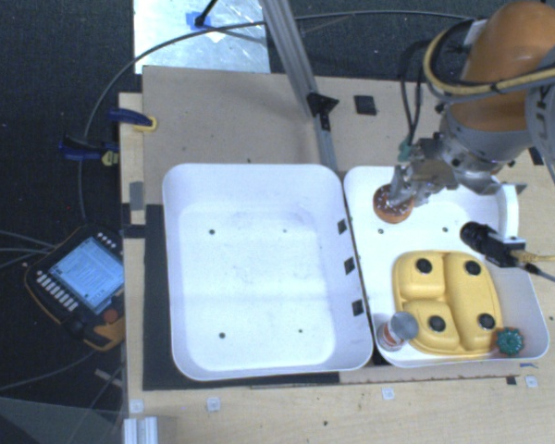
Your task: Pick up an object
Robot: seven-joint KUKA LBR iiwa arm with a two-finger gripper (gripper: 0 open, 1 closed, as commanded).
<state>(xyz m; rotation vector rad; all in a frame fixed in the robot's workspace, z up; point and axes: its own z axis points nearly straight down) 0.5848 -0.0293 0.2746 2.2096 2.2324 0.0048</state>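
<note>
**Brown disc right under my end effector, far end of the right bin**

The disc [391,209] is a small, round, brown thing on the floor of the right bin [365,248], near that bin's far-left corner and close to the wall it shares with the left bin [250,276]. My end effector [403,185] hangs directly over it, its tip meeting the disc's top edge from this angle. The disc's near half shows below the tip and the rest is covered. I cannot tell whether my end effector is spread or pressed together, nor whether it has any grip on the disc; the disc looks to be resting on the bin floor.

My arm comes in from the right, the orange band [509,40] high above the bin's far-right corner.

Nearer the camera in the same bin lies a yellow block [449,303] with four black dots on top, well apart from the disc, with bare white floor between them. A small jar [398,326] with a grey cap sits just beside the block's near-left corner, close to the bin's front-left corner. A green ball [509,342] sits at the block's near-right corner, against the bin's front rim.

Both bins stand side by side on the table [231,118]. Off the table's left edge, a pendant [79,280] with a lit screen lies on the dark floor.
</note>
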